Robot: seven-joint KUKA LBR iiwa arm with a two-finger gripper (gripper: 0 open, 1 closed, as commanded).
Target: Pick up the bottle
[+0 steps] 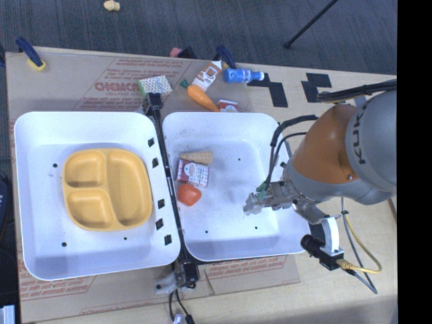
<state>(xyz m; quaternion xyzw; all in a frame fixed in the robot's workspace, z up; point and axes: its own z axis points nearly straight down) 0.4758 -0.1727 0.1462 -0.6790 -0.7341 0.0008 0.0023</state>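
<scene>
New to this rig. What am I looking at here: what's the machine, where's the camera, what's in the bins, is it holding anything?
One fixed camera looks down at a slant on a bench. The grey arm with the orange band reaches in from the right; its gripper hangs over the right bin, nothing visibly in it. That bin holds a small red-and-white packet, a tan wedge and a red-orange piece. The left bin holds a yellow divided plate. Beyond the bins, on the cardboard, lie a blue bottle, a white-and-orange bottle and an orange carrot shape.
</scene>
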